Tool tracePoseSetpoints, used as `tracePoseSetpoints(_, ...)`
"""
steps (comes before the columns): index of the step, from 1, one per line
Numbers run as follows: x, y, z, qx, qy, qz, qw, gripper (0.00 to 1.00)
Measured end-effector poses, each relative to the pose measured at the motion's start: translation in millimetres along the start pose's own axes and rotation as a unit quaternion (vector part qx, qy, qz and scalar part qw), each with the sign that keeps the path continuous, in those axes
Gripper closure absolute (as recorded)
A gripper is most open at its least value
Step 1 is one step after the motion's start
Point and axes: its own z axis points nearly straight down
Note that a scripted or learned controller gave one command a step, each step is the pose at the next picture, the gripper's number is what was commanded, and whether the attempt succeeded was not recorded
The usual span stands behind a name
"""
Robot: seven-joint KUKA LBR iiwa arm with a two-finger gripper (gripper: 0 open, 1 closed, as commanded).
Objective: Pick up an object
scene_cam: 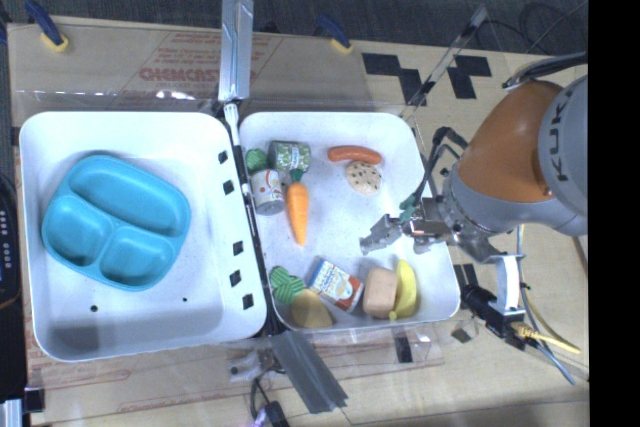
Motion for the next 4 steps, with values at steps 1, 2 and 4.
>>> tracePoseSetpoints(1,-28,3,1,-0.004,-0.001,0.099,0.9951,0.0)
tracePoseSetpoints(2,11,23,-150,-0.006,0.001,0.234,0.9723,0.0)
tracePoseSetpoints(4,-8,71,7,-0.003,0.0,0.15,0.9886,0.0)
